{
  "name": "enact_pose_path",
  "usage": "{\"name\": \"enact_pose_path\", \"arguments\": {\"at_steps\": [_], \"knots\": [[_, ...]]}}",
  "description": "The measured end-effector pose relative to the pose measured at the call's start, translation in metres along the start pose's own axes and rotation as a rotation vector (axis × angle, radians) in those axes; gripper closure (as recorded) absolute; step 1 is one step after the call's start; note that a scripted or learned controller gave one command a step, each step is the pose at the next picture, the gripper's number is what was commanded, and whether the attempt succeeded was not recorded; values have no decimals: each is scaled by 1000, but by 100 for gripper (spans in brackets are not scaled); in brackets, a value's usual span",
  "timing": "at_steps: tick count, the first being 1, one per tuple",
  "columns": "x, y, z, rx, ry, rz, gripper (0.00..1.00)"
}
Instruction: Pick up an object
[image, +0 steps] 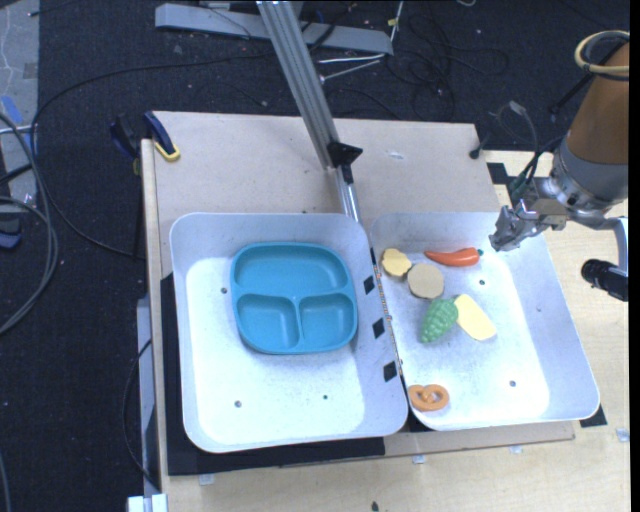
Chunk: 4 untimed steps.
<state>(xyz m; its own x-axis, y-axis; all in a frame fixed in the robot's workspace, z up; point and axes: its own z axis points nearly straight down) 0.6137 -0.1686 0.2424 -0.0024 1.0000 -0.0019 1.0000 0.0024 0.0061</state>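
Since the gripper, jaws too blurry to tell, hangs near the chili, grab that light, slippery toy mid-body.

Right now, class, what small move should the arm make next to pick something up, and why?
Probably shift the tool slightly left and down toward the chili. The tool hangs over the right bin's upper edge, just right of the chili, which is the nearest item and lies apart from the others.

Even overhead light, fairly bright; white bins near overexposed, faint glare on the blue tray. Shadows short and soft (darkest under bin edges). Slightly soft focus throughout, grainy; dark floor loses detail.
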Motion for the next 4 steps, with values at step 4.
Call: {"name": "enact_pose_path", "arguments": {"at_steps": [4], "knots": [[236, -20, -5, 6, 4, -7, 100]]}}
